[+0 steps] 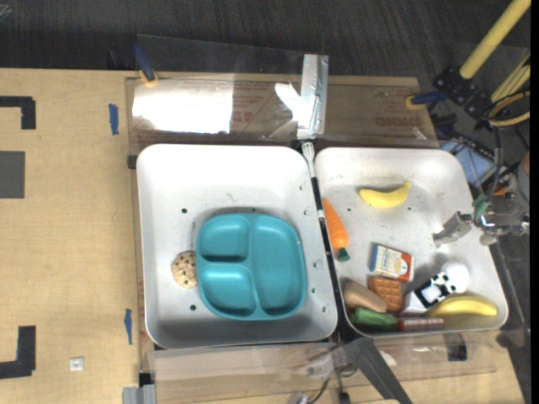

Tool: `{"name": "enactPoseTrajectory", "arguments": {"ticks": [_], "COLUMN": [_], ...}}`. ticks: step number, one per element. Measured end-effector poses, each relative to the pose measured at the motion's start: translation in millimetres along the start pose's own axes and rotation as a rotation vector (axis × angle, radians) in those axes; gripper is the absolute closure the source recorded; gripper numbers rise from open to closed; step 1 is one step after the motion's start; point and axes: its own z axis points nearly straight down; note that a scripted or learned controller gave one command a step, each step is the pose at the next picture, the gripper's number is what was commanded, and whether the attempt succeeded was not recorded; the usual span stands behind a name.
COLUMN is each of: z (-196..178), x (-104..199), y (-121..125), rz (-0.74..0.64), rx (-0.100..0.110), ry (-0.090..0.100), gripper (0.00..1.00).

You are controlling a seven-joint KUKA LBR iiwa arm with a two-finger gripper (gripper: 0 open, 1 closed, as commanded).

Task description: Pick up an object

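Two shallow white bins sit side by side: the left bin (160, 183) carries a teal divided plastic plate (250, 264) with a speckled cookie (184, 269) touching its left edge. The right bin (438, 168) holds a yellow banana (384, 195), an orange carrot (336, 228), a small snack box (392, 262). At the far right edge, the gripper (455, 227) hangs over the bin's right side, arm mostly cut off; finger spread, cannot tell

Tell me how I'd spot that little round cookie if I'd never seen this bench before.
Find the left white bin, the one holding the big teal divided plate. Look at the plate's left edge: the cookie lies there on the bin floor, touching the plate. It is small, round, tan and speckled.
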Motion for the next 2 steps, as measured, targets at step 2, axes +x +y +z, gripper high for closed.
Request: {"name": "enactPoseTrajectory", "arguments": {"ticks": [2], "z": [102], "x": [98], "y": [-27], "rz": [-0.196], "rx": [-0.006], "ry": [-0.002], "gripper": [0.00]}}
